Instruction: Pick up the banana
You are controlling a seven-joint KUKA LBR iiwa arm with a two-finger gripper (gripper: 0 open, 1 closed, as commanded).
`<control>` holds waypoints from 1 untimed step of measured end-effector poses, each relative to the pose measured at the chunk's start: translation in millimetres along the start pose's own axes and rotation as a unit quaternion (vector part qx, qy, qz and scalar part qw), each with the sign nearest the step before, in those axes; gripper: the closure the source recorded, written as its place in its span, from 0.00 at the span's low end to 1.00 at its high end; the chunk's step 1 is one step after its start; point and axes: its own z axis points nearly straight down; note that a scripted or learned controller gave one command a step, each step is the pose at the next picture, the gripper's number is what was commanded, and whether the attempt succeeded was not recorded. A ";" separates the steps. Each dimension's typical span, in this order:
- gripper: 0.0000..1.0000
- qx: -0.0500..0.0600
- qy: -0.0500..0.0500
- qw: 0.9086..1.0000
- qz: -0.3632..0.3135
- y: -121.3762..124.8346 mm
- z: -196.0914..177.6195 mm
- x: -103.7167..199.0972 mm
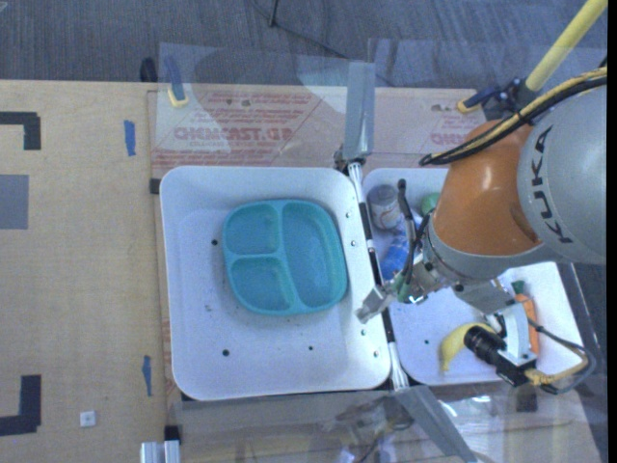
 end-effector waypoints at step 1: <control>0.00 -0.002 -0.002 0.997 -0.079 -18.7 -42.9 -31.4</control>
